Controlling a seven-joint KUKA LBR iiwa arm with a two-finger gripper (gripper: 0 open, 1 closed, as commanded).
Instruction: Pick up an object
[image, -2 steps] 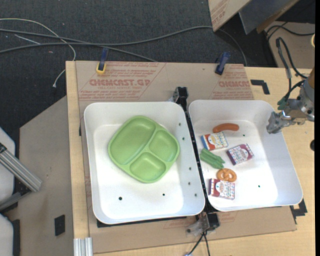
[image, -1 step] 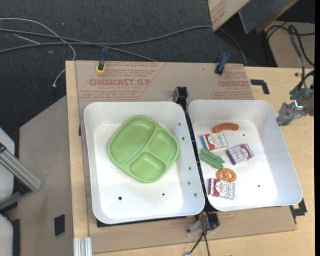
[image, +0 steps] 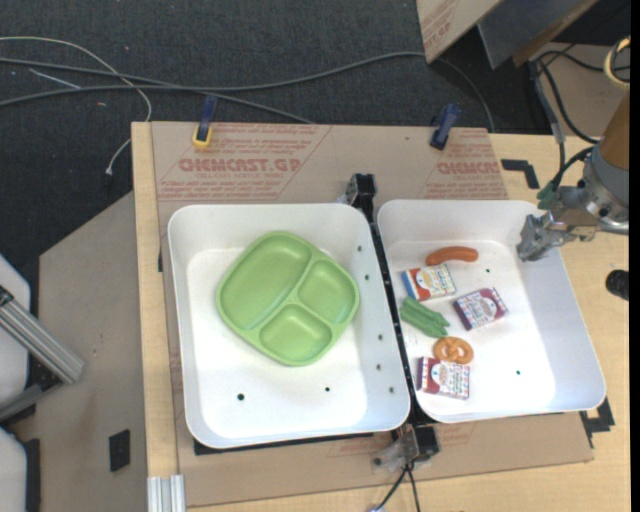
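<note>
Cardboard-covered bench (image: 300, 160) bears two white bins; left bin (image: 200, 400) holds green divided plate (image: 288, 297); right bin (image: 560, 370) holds small items (hot dog (image: 452, 256) far, pretzel (image: 453, 350) nearer); gripper (image: 535, 242) over right bin's far right edge, nothing between fingers, openness unclear

Green divided plate (image: 288, 297), white bins (image: 190, 330), orange sausage (image: 452, 256).

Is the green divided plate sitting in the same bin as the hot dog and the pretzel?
No, the green plate lies in the left bin, while the hot dog and pretzel lie in the right bin.
</note>
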